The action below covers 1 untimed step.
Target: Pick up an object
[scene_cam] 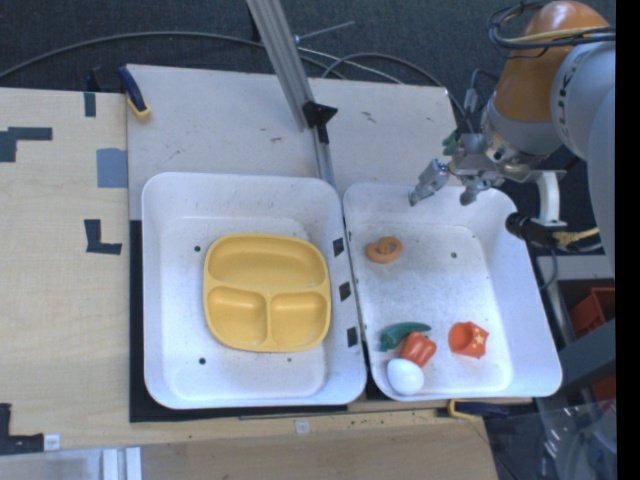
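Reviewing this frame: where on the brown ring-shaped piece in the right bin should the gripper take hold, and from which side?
Probably from straight above, fingers closing across the outer edges of the brown ring. It lies flat on the right bin floor with open space all round, so a top-down pinch looks clearest. The gripper hangs above the bin's far edge.

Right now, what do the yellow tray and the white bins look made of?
Yellow tray: looks like moulded plastic, matte to satin, going by its even colour, rounded corners and soft-edged compartments. White bins, left and right: likely thin formed plastic, dull finish with grey scuffs and specks; rounded lips suggest moulding. Material can't be confirmed from above.
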{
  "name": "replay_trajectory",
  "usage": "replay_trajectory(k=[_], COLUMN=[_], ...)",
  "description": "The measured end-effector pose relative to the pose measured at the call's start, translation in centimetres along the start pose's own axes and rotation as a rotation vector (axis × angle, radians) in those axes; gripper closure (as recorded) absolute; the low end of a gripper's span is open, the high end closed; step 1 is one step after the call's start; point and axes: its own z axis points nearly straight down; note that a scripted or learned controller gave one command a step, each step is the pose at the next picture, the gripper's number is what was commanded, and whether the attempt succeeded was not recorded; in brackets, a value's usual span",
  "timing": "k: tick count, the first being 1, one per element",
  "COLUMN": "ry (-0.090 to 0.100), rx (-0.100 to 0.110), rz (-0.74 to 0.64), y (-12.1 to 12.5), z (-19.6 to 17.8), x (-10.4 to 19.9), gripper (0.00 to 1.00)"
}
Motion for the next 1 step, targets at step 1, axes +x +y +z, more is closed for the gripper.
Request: replay_trajectory(k=[1], ry=[0.0], rx=[0.0], rz=[0.0], y=[0.0], z=[0.0], x=[-0.01], gripper=[0.0])
